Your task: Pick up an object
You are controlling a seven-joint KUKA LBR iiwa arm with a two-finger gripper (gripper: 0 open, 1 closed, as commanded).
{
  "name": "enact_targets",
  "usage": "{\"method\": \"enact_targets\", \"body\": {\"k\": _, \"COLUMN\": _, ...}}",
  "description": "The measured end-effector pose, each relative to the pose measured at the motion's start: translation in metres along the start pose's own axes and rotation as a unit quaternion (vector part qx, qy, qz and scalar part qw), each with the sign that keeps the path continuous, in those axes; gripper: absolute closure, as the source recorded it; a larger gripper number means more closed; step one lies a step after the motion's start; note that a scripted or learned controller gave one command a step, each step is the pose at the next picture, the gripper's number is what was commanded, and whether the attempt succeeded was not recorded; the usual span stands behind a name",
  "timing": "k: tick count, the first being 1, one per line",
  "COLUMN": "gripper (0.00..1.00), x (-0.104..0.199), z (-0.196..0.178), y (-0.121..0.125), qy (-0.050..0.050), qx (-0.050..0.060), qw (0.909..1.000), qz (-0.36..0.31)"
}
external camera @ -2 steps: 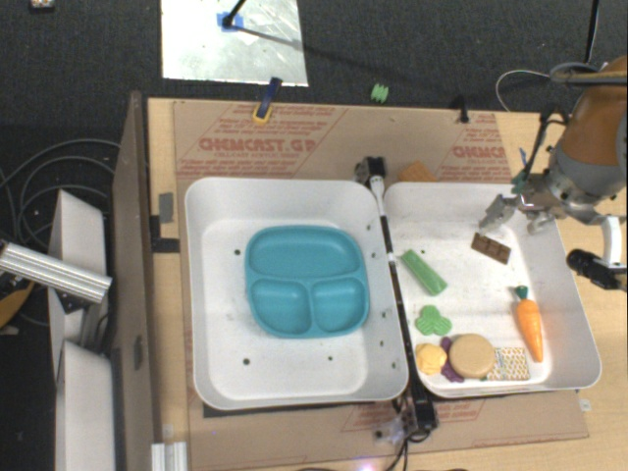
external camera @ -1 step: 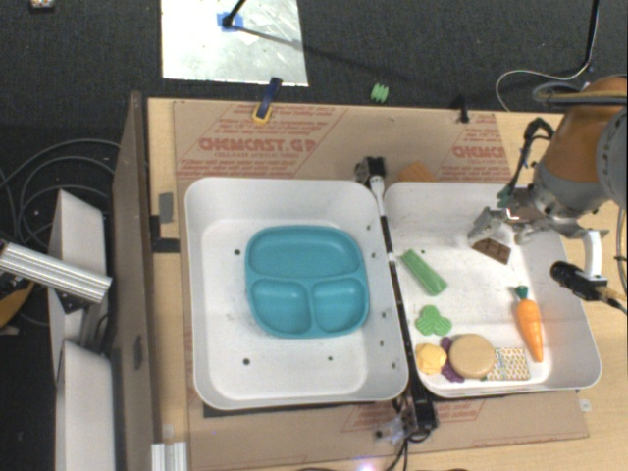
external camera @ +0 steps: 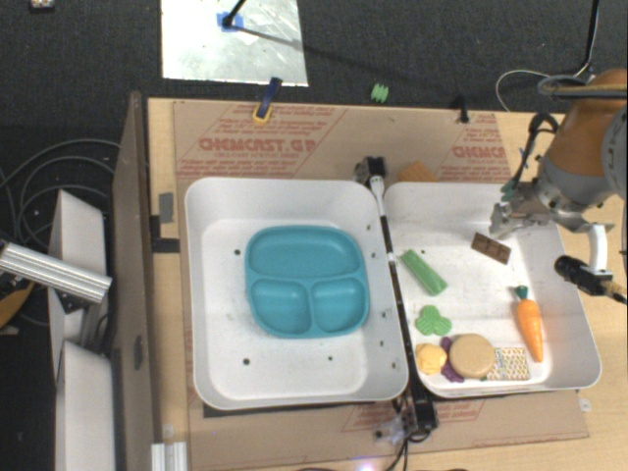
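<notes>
The right bin (external camera: 461, 209) holds several toy foods. A brown chocolate piece (external camera: 491, 248) lies near its back right. A green pickle (external camera: 423, 271) lies by the left wall, with a green leafy piece (external camera: 432, 321) below it. An orange carrot (external camera: 530, 328) lies at the right. Along the front edge sit a yellow piece (external camera: 430, 359), a tan round cookie (external camera: 472, 355) and a patterned cracker (external camera: 512, 363). My gripper (external camera: 502, 218) hangs just above and behind the chocolate piece, and I see nothing held in it.
The left bin (external camera: 221, 224) holds a blue divided plate (external camera: 306, 280). A black divider clip (external camera: 373, 173) sits where the bins meet. The arm's grey body and orange band (external camera: 589, 135) overhang the right bin's far right corner. A black part (external camera: 587, 275) juts over the right rim.
</notes>
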State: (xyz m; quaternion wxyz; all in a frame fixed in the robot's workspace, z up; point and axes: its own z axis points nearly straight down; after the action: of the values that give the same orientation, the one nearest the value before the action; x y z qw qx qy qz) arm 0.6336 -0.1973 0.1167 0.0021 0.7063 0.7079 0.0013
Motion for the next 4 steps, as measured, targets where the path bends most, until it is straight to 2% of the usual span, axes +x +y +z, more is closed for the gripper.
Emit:
{"method": "enact_targets", "body": {"k": 1, "gripper": 0.0, "x": 0.0, "z": 0.0, "y": 0.0, "qy": 0.0, "qx": 0.0, "qw": 1.0, "qz": 0.0}}
{"method": "enact_targets", "body": {"k": 2, "gripper": 0.0, "x": 0.004, "z": 0.026, "y": 0.024, "qy": 0.0, "qx": 0.0, "qw": 1.0, "qz": -0.001}}
{"method": "enact_targets", "body": {"k": 3, "gripper": 0.0, "x": 0.006, "z": -0.01, "y": 0.006, "qy": 0.0, "qx": 0.001, "qw": 1.0, "qz": 0.001}}
{"method": "enact_targets", "body": {"k": 4, "gripper": 0.0, "x": -0.008, "z": 0.033, "y": -0.006, "qy": 0.0, "qx": 0.002, "qw": 1.0, "qz": 0.001}}
